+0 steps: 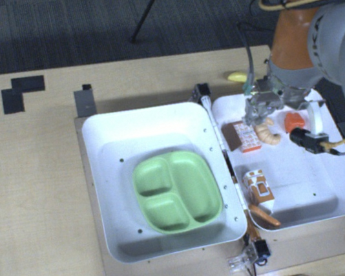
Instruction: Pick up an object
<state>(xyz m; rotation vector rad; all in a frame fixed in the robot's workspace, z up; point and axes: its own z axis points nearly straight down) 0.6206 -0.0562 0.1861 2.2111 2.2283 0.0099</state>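
White plastic marks the two shallow bins that we see side by side on a pale wooden bench. Our grey arm (332, 35), with its orange band, reaches in from the right over the right bin (310, 176). The left bin (104, 139) holds a green divided tray (176, 189), lying flat and well apart from the arm.

Our gripper (260, 107) hangs low over the far part of the right bin; we cannot tell how it is set, because it is small and cluttered from this angle.

Just below it lies a pale, curled croissant-shaped toy (267, 134), which we judge the likeliest object to pick up. It looks light and fairly stiff, with a rounded, possibly slippery surface, so we would take it across its narrow middle.

Crowding it are a flat red-and-white packet (243, 136) touching or just beside its left side, and a small orange-red piece (294, 121) near its right. These could be caught or pushed aside.

Nearer us sit a small brown-and-white box (258, 185) and an orange carrot-like piece (264, 215) against the bin's left wall.
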